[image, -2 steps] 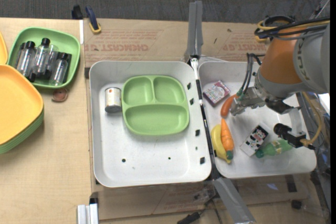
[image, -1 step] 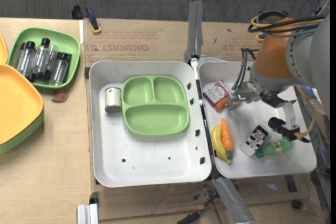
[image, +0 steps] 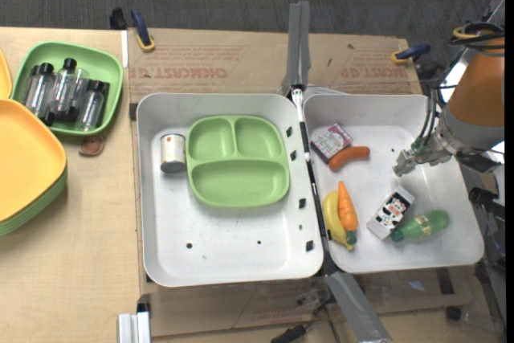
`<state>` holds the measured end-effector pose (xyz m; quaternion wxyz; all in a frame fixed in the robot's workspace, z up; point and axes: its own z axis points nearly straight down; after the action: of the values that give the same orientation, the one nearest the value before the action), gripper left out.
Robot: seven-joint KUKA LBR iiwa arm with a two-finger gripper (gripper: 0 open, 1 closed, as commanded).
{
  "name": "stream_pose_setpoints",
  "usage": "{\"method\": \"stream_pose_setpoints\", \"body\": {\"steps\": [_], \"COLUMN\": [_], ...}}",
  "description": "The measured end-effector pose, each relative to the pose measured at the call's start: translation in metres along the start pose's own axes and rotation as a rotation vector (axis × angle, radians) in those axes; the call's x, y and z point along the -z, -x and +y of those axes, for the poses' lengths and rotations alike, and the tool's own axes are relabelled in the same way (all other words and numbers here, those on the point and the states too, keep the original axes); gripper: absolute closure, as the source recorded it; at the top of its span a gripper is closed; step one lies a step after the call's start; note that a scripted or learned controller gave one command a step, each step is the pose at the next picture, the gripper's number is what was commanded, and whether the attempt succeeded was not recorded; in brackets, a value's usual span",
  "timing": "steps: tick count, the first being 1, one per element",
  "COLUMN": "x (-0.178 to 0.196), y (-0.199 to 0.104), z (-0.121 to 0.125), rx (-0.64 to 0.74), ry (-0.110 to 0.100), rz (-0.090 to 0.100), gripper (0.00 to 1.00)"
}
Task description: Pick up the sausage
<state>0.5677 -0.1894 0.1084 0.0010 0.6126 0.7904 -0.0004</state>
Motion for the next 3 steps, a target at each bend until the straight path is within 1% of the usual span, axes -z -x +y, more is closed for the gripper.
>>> {"method": "stream_pose_setpoints", "body": {"steps": [1,2,3], "x": [-0.012,-0.017,-0.017], "y": [-0.068,-0.081,-0.081], "z": [-0.003,-0.002,0.061], "rx": [-0.301,-0.150,0.057], "ry": [-0.005,-0.003,-0.001], "rz": [0.003,0.002,0.000], "gripper": [1.00,1.00,1.00]}}
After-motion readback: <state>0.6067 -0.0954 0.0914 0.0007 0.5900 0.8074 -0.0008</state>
